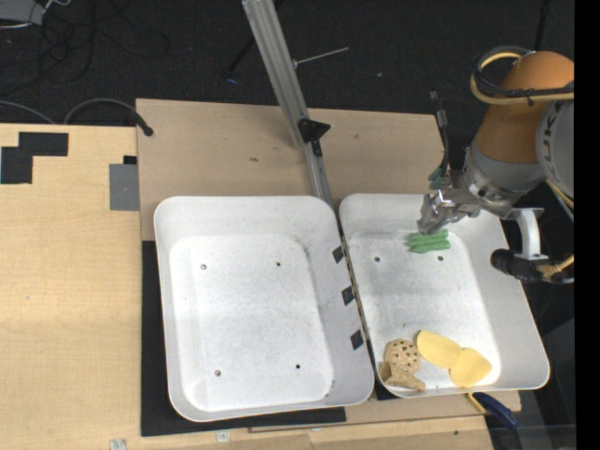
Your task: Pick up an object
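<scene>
While my arm [511,129] reaches in from the right, grey with its orange band above the wrist, my pincer [433,221] hangs low over the far part of the right-hand bin [511,298]. Its tip sits right at the upper edge of a small green object [428,243] that lies flat on the bin's white floor. From this slanted look down I cannot tell whether the pincer touches the green object or only hovers just above it, and I cannot tell whether the pincer is released or clenched; the metal at its end blurs into one grey shape.

At the near end of the same bin, well apart from my pincer, three more things lie together. A pale yellow oval piece [439,348] rests beside a deeper yellow piece [471,367], the two touching or overlapping at their edges. Just left of them, tucked into the bin's near left corner, is a tan, speckled, lumpy object [401,362].

The left-hand bin [178,270] stands beside mine, the two rims meeting along a line marked by small dark clips [348,295]. Both bins sit on the desk [216,148], a tan board, and a slanted metal rail [281,73] runs from the far side down toward the seam between the bins.
</scene>
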You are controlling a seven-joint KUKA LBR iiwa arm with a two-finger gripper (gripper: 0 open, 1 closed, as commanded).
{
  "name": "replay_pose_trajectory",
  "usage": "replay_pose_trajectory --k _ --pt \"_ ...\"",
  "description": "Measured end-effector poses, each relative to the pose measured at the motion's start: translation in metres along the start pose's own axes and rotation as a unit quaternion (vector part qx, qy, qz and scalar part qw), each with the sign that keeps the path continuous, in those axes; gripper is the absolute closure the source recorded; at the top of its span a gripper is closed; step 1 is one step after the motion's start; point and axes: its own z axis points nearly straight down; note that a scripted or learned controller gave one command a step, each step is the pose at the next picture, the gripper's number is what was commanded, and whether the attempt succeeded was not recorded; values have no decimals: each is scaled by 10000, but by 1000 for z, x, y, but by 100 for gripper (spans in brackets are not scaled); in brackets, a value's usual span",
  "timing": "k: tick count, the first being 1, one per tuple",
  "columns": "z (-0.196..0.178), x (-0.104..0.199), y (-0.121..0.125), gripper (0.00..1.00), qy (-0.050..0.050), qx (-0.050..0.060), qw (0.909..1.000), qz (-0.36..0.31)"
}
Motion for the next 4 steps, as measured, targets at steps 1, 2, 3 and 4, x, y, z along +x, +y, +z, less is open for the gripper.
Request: replay_pose_trajectory --k 1,2,3,4 --pt "-60 2 -6 100 -3 -9 10000 7" --pt "-99 1 -6 100 -3 -4 10000 2" --pt "-88 39 -19 100 8 33 10000 -5" --pt "-84 94 -28 100 12 32 10000 -12"
